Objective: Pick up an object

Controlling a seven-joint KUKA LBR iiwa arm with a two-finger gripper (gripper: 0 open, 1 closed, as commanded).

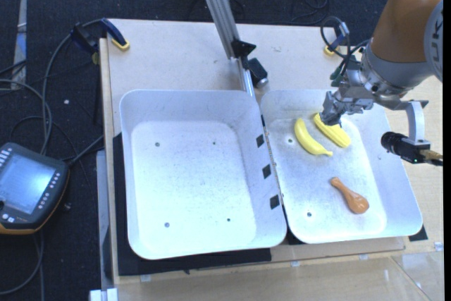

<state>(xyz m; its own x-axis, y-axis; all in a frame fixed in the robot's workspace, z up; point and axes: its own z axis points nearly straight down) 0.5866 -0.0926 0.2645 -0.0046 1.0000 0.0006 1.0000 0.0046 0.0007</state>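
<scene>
Claw: low in the right bin, tips at the upper end of a yellow banana; grip state cannot be told.
Banana at claw: directly beneath, touching or nearly so.
Second banana: just left of the claw, beside the first.
Orange drumstick-shaped toy: below the claw, apart.
Left bin: far left of the claw.

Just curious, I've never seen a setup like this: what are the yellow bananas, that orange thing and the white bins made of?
The two bananas look like smooth toy plastic: even yellow, soft sheen. The orange club-shaped object is evenly coloured and matte, plastic or perhaps rubber or painted wood. The bins look like thin moulded white plastic with rounded corners, speckled with dark marks.
</scene>
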